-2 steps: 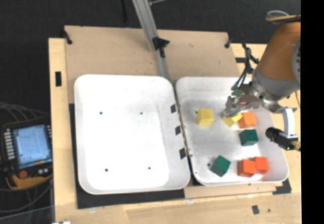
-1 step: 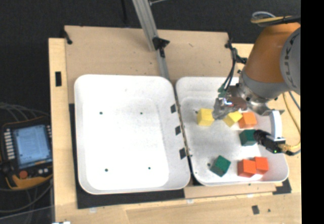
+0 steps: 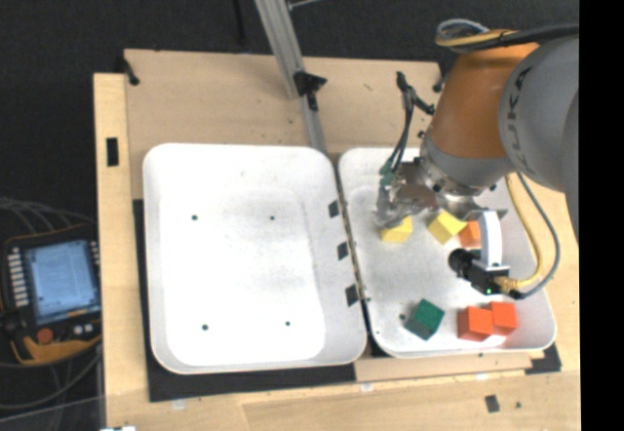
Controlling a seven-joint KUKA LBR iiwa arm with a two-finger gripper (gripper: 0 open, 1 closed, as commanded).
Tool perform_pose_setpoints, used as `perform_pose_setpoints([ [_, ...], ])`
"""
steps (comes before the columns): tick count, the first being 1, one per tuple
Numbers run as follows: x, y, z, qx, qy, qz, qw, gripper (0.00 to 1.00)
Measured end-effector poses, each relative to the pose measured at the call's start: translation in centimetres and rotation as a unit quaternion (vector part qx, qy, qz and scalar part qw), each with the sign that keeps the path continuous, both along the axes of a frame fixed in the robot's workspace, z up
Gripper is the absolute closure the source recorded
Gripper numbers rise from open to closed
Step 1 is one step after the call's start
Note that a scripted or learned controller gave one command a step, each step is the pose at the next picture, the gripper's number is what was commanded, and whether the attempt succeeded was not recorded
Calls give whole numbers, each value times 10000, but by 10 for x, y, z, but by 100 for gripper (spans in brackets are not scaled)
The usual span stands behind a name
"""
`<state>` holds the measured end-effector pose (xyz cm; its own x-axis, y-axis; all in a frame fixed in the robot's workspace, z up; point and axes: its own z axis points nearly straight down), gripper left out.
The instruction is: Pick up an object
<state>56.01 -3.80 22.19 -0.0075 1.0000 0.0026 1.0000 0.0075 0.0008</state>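
Note:
My gripper [image 3: 393,212] hangs over the upper left part of the right bin [image 3: 390,273], directly above a yellow block [image 3: 397,233] that it seems to touch. A second yellow block [image 3: 447,226] lies just to the right, partly under the wrist. A green block [image 3: 424,319] rests near the bin's front, and two orange blocks [image 3: 486,320] sit at the front right. Another orange piece [image 3: 470,233] peeks out beside the wrist hardware.
The left bin [image 3: 239,254] lies beside the right one, with a black hinge strip [image 3: 346,249] between them. A grey metal pole [image 3: 283,39] slants down from the top. A tablet [image 3: 54,283] sits off the bench at the far left.

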Motion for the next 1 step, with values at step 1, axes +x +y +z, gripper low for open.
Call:
perform_pose_setpoints([
  [1,-14,57,9,4,11,4,10000,100],
])
